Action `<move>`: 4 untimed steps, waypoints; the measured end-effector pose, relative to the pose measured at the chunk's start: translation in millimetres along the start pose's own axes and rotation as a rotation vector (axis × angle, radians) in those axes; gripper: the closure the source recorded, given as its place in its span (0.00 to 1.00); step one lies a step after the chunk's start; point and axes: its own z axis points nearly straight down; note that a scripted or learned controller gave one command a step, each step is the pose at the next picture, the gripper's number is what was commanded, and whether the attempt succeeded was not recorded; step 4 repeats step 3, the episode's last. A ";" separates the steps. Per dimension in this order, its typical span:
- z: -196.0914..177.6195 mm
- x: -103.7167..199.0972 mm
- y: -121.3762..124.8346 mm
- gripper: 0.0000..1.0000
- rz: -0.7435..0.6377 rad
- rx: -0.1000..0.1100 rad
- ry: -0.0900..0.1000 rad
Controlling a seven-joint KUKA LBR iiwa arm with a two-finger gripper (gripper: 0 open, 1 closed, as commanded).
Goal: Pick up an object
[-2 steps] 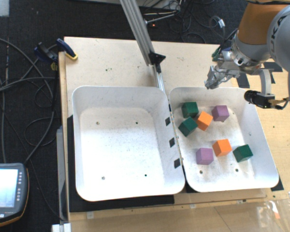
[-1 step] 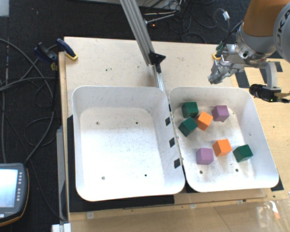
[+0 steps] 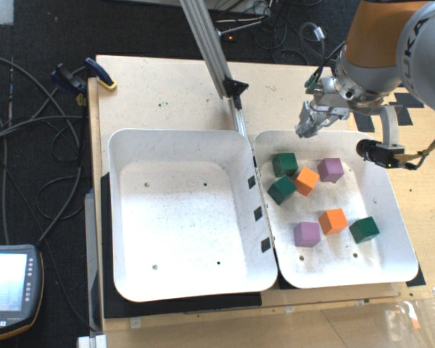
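My gripper (image 3: 309, 126) hangs above the far edge of the right bin (image 3: 391, 216), with nothing visible between its fingers. Below and in front of it lie several small blocks. A green block (image 3: 284, 163), a second green block (image 3: 281, 190) and an orange block (image 3: 306, 180) cluster near the bin's left side. A purple block (image 3: 330, 170) lies just right of them. Nearer the front sit a purple block (image 3: 307, 233), an orange block (image 3: 333, 220) and a green block (image 3: 364, 229).
The left bin (image 3: 181, 216) stands beside the right one. A slanted metal rail (image 3: 206, 38) runs down to the bins' shared far corner. A blue and yellow clamp (image 3: 83, 78) sits at the bench's far left corner. A black camera unit (image 3: 377, 151) hangs near the right bin's far rim.
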 end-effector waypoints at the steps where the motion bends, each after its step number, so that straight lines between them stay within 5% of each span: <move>1: 19.8 46.3 -23.5 1.00 0.000 0.003 0.000; 3: 20.9 145.1 -85.4 1.00 -0.001 0.003 0.001; 4: 20.9 145.1 -85.4 1.00 -0.001 0.003 0.001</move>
